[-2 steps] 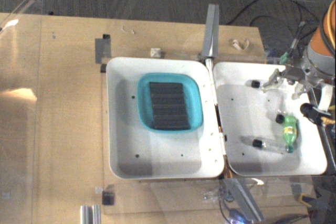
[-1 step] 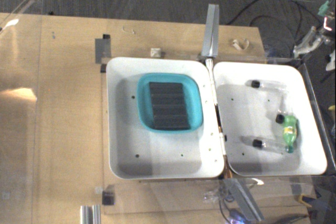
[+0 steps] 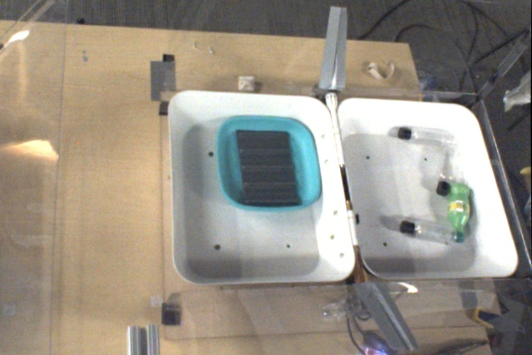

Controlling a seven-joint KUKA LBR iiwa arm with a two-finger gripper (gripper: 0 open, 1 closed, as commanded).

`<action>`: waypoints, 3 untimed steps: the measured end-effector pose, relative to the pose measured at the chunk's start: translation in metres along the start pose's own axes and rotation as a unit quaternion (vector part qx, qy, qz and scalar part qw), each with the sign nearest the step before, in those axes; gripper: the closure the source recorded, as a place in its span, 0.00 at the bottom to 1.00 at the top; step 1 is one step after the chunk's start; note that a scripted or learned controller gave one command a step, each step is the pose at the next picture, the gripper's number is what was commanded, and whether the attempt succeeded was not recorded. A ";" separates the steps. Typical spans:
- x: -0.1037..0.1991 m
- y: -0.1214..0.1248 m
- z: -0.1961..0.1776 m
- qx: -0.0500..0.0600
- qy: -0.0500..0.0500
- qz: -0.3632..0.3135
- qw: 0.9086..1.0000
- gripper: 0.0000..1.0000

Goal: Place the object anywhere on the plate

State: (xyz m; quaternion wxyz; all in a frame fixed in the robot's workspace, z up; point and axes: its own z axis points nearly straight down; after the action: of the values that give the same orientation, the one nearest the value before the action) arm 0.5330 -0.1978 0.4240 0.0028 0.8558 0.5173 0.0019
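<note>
In the right bin (image 3: 374, 179), near its right wall, lies a green bottle (image 3: 458, 210), which we take for the object. The plate (image 3: 311, 166) sits in the left bin (image 3: 195, 212). The bottle looks light, slick and round, so we would grip across its body. The gripper's state we cannot tell.

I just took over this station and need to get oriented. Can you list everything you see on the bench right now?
Bins: two, white, side by side on the bench.
Plate: one, teal, square, in the left bin.
Ridged block: one, dark grey, on the plate.
Bottle: one, green, right bin, near its right wall.
Clear tubes: two, transparent with black caps, right bin.
Bench: one, light wood.
</note>
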 end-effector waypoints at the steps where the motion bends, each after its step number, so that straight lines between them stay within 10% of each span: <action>1: -0.004 -0.012 -0.011 0.001 -0.001 0.077 0.997 0.00; 3: -0.022 -0.039 -0.012 0.001 0.000 0.212 0.977 0.00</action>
State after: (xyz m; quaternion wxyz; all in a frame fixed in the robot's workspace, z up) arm 0.4883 -0.1995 0.4353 0.0012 0.9460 0.3242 0.0015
